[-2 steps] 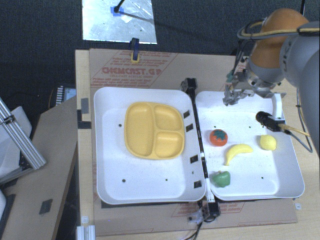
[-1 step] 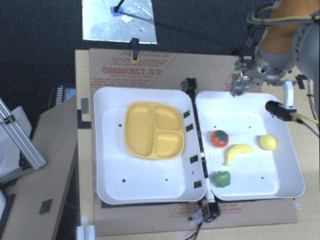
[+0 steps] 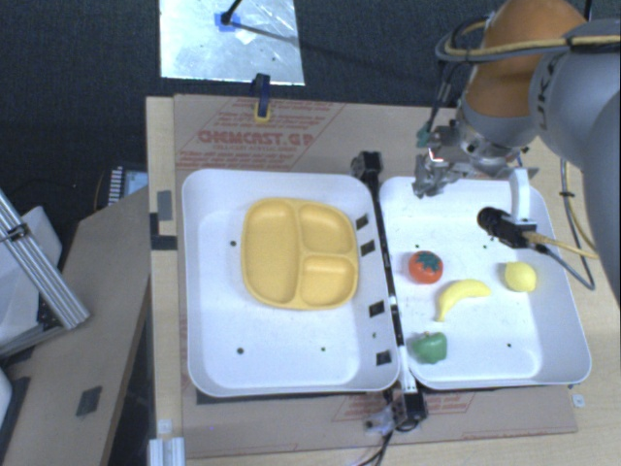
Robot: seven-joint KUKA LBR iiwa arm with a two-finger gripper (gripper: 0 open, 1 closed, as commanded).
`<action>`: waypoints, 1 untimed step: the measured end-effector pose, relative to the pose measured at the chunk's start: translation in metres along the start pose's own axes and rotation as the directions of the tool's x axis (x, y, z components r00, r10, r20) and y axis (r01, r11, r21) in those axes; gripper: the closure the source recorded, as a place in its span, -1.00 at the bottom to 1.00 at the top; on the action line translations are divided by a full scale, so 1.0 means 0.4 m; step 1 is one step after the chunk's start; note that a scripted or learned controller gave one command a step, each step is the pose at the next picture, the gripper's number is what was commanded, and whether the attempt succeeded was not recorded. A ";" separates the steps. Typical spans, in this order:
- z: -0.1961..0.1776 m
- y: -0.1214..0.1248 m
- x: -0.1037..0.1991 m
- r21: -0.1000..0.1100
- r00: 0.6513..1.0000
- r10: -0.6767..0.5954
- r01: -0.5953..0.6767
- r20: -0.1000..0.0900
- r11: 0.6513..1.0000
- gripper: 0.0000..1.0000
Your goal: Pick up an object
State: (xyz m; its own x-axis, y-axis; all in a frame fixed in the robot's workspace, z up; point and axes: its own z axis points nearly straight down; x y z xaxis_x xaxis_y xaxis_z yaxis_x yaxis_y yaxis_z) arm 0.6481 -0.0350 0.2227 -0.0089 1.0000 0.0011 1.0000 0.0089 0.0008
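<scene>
One tomato; one banana; one lemon; one pepper.

Taking the yellow divided plate in the left bin as the mark: across the divider, in the right bin, a tomato lies nearest the plate. A banana sits just beyond it, a lemon farther still, and a green pepper below them. The gripper hangs over that bin's far corner, apart from all four.
</scene>
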 end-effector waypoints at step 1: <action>0.022 -0.064 0.128 0.002 1.000 0.001 -0.001 0.000 1.000 1.00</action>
State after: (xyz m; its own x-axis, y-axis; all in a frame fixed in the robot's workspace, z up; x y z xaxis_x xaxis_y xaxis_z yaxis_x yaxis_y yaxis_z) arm 0.6219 0.0159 0.2138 -0.0084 1.0000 0.0010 1.0000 0.0084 -0.0009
